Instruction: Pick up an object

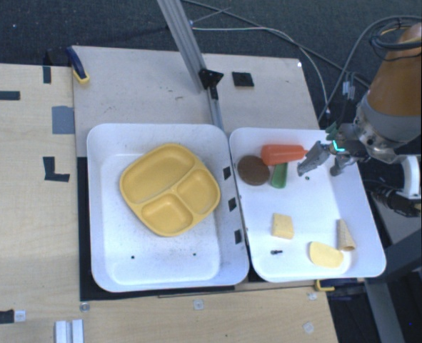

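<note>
Partly hidden—green piece tucked beneath the orange carrot.

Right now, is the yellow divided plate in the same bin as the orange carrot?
No. The yellow divided plate lies in the left bin; the orange carrot lies in the right bin.

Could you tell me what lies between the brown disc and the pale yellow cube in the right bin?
In the camera view, only bare white bin floor lies between the brown disc and the pale yellow cube; the green piece sits just beside that stretch.

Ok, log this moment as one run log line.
gripper: open, over right bin, holding nothing | nearest: orange carrot | left bin: yellow divided plate
</note>
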You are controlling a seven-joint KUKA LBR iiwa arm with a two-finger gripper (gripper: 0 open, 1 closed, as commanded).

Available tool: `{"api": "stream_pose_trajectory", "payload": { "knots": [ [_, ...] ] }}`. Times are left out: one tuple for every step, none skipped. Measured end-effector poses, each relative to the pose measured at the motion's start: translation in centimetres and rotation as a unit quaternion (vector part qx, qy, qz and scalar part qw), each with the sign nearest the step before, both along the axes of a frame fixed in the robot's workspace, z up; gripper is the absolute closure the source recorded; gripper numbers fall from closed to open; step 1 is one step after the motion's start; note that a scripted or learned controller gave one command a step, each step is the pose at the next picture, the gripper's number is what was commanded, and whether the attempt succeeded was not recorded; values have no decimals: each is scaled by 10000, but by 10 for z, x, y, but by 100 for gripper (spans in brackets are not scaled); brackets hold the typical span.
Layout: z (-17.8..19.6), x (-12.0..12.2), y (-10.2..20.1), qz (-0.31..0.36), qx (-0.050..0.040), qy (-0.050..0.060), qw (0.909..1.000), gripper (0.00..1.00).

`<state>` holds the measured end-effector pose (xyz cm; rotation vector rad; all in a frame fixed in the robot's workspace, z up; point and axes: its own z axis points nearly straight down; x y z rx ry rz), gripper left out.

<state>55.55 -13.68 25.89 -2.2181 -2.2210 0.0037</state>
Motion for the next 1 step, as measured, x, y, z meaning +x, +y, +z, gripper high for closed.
{"api": "stream_pose_trajectory", "payload": {
  "knots": [
    [1, 1, 0, 1, -1, -10, 10000, 0]
  ]
}}
